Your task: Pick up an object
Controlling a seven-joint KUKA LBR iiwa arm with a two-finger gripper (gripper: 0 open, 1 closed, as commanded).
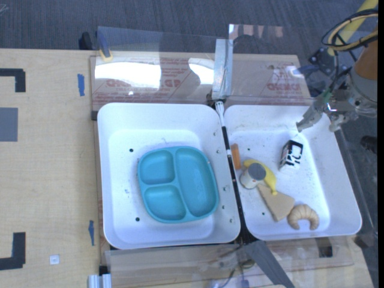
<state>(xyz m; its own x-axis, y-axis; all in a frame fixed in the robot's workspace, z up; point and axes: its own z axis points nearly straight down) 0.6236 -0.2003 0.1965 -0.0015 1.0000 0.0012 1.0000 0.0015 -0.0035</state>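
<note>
Table: light wood, two white bins side by side. Left bin holds a blue three-compartment plate, roughly central. Clear plastic panels upright along both bins' far edge. Blue tape marks near table's far-left side.

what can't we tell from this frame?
- Claw: small and blurred in the camera view; open or shut unclear.
- Arm: cut off by the right edge.
- Black-and-white object: too small to identify.
- Grey-capped item: overlaps the yellow piece; contact unclear.
</note>
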